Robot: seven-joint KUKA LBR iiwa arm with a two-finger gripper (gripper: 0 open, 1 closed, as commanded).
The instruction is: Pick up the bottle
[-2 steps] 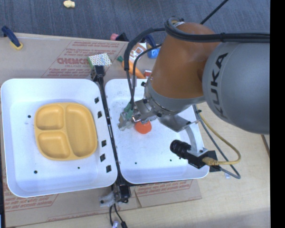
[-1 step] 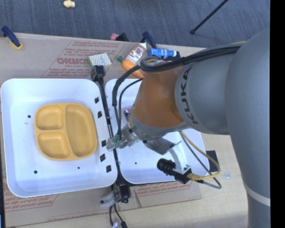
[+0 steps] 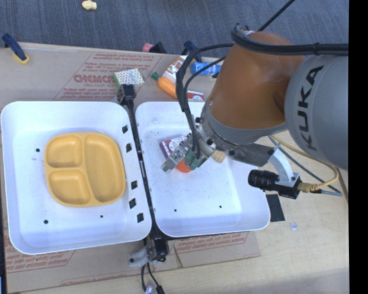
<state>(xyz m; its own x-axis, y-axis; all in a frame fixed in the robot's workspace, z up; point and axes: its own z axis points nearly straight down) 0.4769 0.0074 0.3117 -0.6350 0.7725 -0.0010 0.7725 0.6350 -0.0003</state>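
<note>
Looming closest to us is the arm (image 3: 282, 97), its orange band and grey shell covering much of the right bin (image 3: 172, 216). We are seeing the gripper (image 3: 185, 155) reaching down into the middle of that bin, over a small cluster: something orange-red (image 3: 183, 168), possibly the bottle, sitting just under the tip beside a dark red packet (image 3: 170, 144). We cannot tell how the gripper is set, nor whether it is touching the orange thing. We are also seeing a yellow tray (image 3: 84, 167) lying in the left bin (image 3: 24, 118).
</note>
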